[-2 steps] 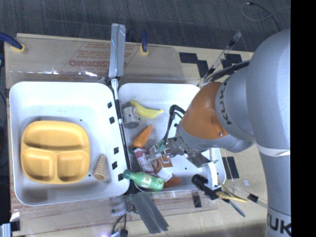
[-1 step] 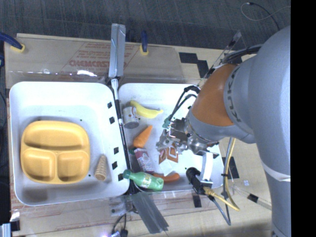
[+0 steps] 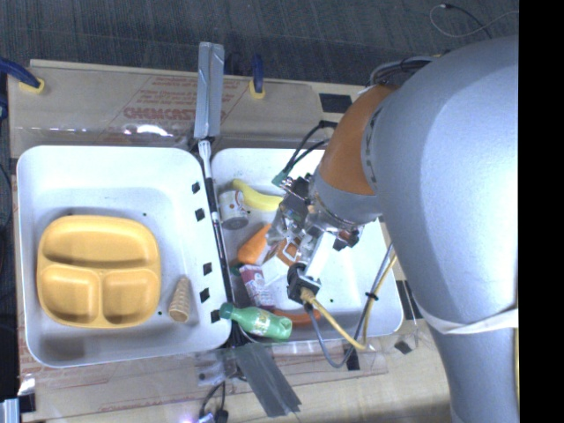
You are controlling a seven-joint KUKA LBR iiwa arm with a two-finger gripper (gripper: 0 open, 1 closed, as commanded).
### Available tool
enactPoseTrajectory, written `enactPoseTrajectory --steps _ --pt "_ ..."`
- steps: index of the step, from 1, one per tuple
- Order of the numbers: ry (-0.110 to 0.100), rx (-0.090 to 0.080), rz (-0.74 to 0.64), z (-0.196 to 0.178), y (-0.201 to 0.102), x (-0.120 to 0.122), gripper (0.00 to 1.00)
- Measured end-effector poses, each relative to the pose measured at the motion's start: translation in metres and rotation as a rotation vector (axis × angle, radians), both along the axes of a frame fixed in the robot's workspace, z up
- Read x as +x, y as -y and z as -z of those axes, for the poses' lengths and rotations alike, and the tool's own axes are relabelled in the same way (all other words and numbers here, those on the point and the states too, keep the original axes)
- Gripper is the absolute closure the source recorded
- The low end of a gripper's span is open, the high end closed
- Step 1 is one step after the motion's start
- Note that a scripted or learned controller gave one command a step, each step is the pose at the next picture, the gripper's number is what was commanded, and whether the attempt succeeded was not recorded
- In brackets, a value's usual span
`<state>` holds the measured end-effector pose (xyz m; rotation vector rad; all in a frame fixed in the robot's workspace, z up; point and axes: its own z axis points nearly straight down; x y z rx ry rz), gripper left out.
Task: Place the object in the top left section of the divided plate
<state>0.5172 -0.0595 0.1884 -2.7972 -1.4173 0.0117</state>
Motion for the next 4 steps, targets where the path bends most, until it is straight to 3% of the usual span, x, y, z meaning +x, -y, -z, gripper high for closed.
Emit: enactPoseTrajectory --steps 1,2,3,4 --pt "0.003 -0.001 0.046 -0.098 -0.005 -0.040 1.00" --pt "-0.005 -0.005 0.591 0.000 -0.048 -0.026 1.00" --pt "0.003 -0.006 0.727 -0.090 -0.042 -0.016 1.00" --pt "-0.002 -0.007 0.676 0.000 -0.108 -0.042 1.00"
